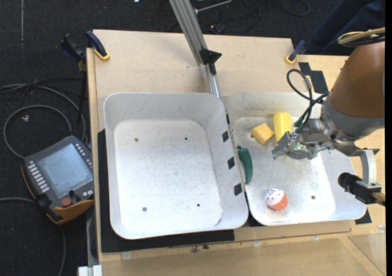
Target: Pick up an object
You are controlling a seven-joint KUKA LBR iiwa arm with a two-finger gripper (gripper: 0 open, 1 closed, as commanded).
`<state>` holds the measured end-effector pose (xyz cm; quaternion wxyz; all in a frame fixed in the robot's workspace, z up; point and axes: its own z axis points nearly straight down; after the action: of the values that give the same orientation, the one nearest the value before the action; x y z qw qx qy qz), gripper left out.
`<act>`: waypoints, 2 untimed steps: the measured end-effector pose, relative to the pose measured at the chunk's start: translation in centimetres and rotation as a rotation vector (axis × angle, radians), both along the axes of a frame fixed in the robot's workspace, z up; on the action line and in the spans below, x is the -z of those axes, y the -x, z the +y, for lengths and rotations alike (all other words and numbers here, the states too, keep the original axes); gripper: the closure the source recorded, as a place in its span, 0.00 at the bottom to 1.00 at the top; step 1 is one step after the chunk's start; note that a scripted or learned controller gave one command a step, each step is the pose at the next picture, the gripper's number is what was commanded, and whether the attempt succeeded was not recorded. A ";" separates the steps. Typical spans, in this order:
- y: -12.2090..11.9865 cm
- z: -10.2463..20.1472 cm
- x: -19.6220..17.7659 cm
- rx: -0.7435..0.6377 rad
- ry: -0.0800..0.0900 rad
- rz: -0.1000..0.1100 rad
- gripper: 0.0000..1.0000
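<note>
Reaching in from the right over the right-hand bin [318, 207], with orange band high and wrist bent down. Gripper [283, 147] low, just right of yellow block [262, 133] and below yellow cylinder [282, 125]. Finger spread impossible to tell; nothing seen clamped. Green piece [245, 163] at left wall, orange-white object [276, 199] near front.

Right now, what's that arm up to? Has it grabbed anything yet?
Gripper low in right bin, beside yellow cylinder and yellow block. Nothing seen in its grasp. Green piece and red-and-white object lie apart, untouched.
</note>
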<state>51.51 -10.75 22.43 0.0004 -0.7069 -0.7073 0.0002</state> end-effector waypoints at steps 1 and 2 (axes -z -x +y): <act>0.0 0.0 0.0 0.001 0.000 -0.001 0.00; 0.5 0.7 4.7 0.002 -0.001 0.005 0.00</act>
<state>51.06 -10.01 17.75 0.0023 -0.7075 -0.7067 0.0016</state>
